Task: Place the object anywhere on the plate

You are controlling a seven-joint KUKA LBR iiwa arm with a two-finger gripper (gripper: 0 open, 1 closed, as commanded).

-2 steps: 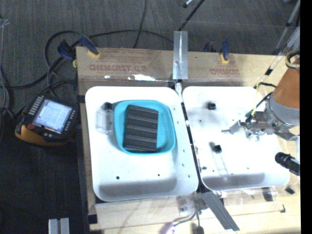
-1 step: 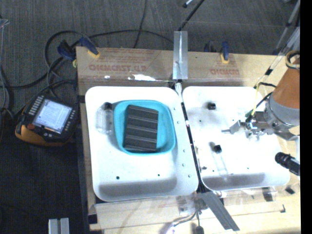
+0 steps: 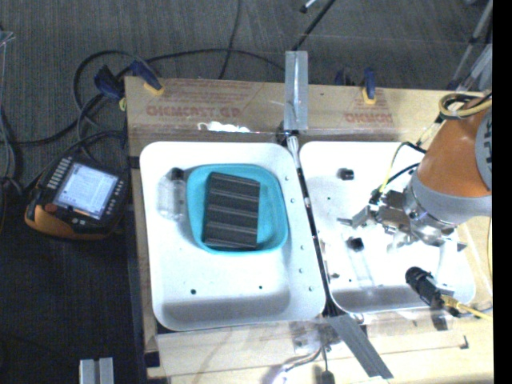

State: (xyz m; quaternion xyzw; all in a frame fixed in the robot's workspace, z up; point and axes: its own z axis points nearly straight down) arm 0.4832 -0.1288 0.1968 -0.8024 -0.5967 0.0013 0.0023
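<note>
Two shallow white bins are being shown side by side on a wooden bench (image 3: 240,102), seen from above at a slant. In the left bin (image 3: 160,294), a turquoise rounded-square plate (image 3: 276,214) is being occupied by a dark grey ribbed rectangular block (image 3: 232,210), which is lying flat near the plate's middle, its ridges running across. Just beside the plate's left edge, a small clear plastic bottle (image 3: 170,192) is being seen lying against the bin floor, touching or nearly touching the plate rim.

The right bin (image 3: 368,294) is being reached into from the right by the grey arm with its orange band (image 3: 452,154). The metal two-finger gripper (image 3: 370,218) is being held low over the bin's middle, well apart from the plate; whether its fingers are open or closed cannot be told, and nothing is being seen between them. A small black piece (image 3: 346,174) is lying on the bin floor near the upper left, and another small dark piece (image 3: 357,244) is lying just below the gripper.

On the dark carpet to the left of the bench, an orange-edged handheld control pendant with a lit screen (image 3: 80,194) is being shown with its black cables (image 3: 96,78) trailing toward the bench.
</note>
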